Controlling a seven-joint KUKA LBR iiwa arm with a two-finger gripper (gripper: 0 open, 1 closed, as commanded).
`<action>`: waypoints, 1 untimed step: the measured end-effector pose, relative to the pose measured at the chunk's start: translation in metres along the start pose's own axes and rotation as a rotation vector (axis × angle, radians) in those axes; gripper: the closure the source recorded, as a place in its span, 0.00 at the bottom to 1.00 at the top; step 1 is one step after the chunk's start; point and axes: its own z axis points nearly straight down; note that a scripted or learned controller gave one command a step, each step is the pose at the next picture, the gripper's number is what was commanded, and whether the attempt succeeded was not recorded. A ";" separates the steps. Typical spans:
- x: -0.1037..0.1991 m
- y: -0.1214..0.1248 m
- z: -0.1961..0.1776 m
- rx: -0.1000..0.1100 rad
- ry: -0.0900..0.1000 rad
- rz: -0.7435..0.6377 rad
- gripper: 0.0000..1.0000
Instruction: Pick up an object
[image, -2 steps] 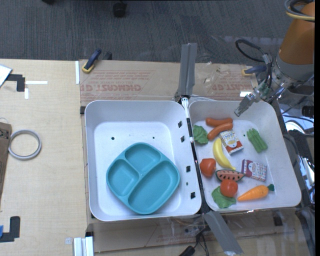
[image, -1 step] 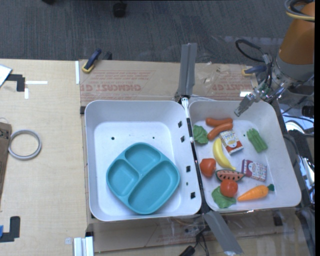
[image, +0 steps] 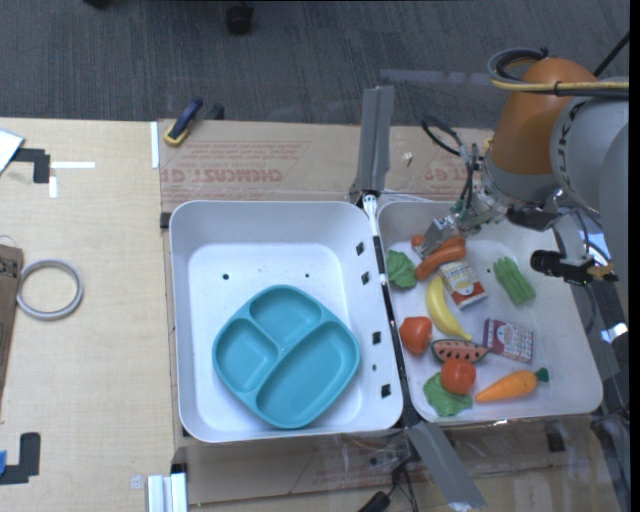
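Left bin (image: 200, 240) – teal tray (image: 286, 355); right bin (image: 580, 350) – toy foods, pincer (image: 440, 236) grip unclear

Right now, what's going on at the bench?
The arm reaches in from the right, with its gripper down in the far corner of the right bin, right at an orange sausage. Whether it has hold of anything can't be made out. The banana, carrot, tomato and other play food lie loose in that bin. The left bin holds a blue divided plate.
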 end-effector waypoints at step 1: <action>-0.032 -0.015 0.034 0.000 -0.001 0.244 0.00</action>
